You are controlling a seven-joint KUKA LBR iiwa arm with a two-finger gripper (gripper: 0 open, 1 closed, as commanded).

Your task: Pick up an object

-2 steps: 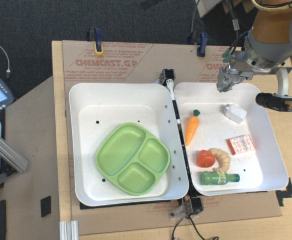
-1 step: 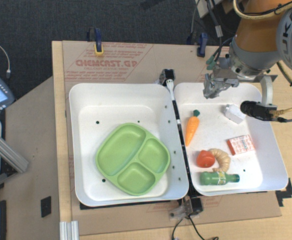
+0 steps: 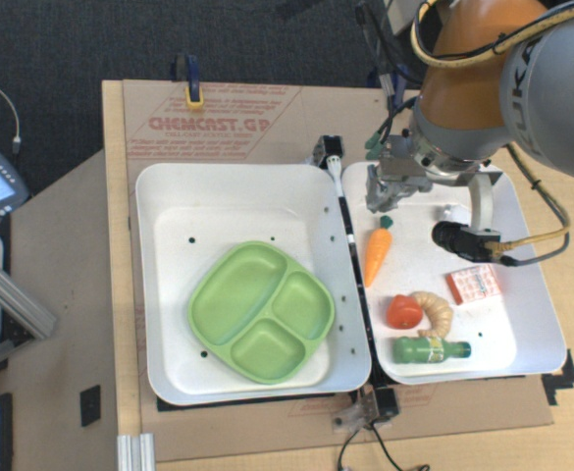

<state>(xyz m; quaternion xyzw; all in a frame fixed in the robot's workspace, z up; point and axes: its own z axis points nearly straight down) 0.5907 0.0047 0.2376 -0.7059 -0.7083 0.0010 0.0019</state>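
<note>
**Pick not yet made: pincer hanging above the carrot in the right bin**

Starting at the left of the frame, the bench (image 3: 130, 263) is carrying the left bin (image 3: 159, 263), and a green divided plate (image 3: 260, 309) is lying flat in its lower half. Nothing there is being touched.

Moving right past the shared rim, the right bin (image 3: 532, 322) is holding the loose items. An orange carrot (image 3: 376, 253) is lying near the bin's left wall, its green tip pointing toward the top of the frame. Below it, a red tomato (image 3: 402, 311) is resting against a tan curved piece (image 3: 436, 310), and a green bottle (image 3: 432, 350) is lying on its side near the lower rim. A red-and-white packet (image 3: 474, 284) is sitting further right.

The pincer (image 3: 382, 200) is hanging just above the carrot's green tip. Whether it is spread or pressed together cannot be told from this angle, and nothing is showing between its tips.

Judgement: the approach is appearing largely complete; closing on an item and lifting it are remaining. All objects are lying in the bins.
</note>
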